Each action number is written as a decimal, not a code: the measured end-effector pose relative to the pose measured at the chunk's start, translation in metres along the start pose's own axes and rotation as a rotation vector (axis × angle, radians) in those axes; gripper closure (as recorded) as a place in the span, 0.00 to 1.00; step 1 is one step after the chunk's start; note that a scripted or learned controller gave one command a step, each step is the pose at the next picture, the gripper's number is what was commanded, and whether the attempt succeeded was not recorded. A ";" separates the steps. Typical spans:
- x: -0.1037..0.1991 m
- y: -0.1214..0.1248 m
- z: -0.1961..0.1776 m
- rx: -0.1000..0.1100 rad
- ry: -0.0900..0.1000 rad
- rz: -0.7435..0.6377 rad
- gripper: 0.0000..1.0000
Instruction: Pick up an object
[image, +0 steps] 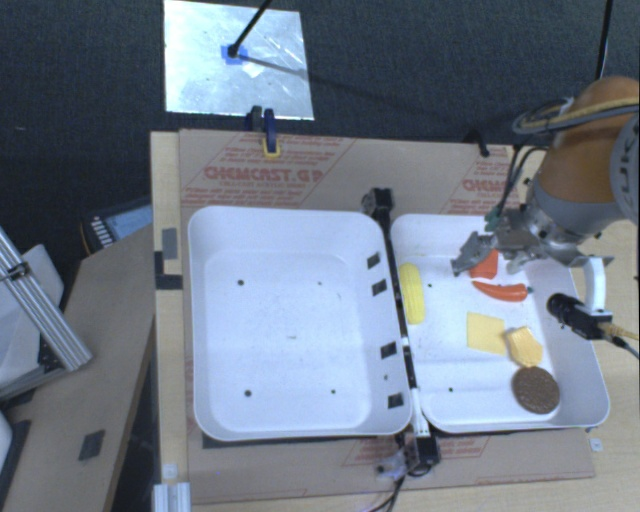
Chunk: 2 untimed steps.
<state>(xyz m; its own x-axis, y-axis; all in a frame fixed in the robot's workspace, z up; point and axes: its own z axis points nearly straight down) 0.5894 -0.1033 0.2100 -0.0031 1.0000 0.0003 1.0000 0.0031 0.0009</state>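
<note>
My gripper (488, 262) hangs over the far part of the right bin (440, 235). A small orange piece (485, 266) shows between its grey fingers, and the fingers are shut on it. Just in front of it a red chili pepper (501, 291) lies on the bin floor. A yellow corn cob (411, 292) rests along the bin's left wall. Nearer the front lie a flat yellow slice (486, 332), a yellow chunk (525, 346) and a round brown cookie (537, 389).
The left bin (290, 320) sits beside the right one, with black clips (390, 350) along the shared rim. A black part of the arm (572, 314) reaches over the right bin's right edge. Both bins rest on a cardboard sheet (300, 170).
</note>
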 end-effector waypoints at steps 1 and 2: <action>-0.112 -0.023 -0.112 -0.013 -0.011 0.012 0.00; -0.103 0.002 -0.208 -0.014 -0.006 -0.003 0.00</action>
<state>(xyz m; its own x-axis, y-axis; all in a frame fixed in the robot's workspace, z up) 0.5917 -0.2064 0.4185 -0.0057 1.0000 -0.0055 0.9999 0.0058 0.0147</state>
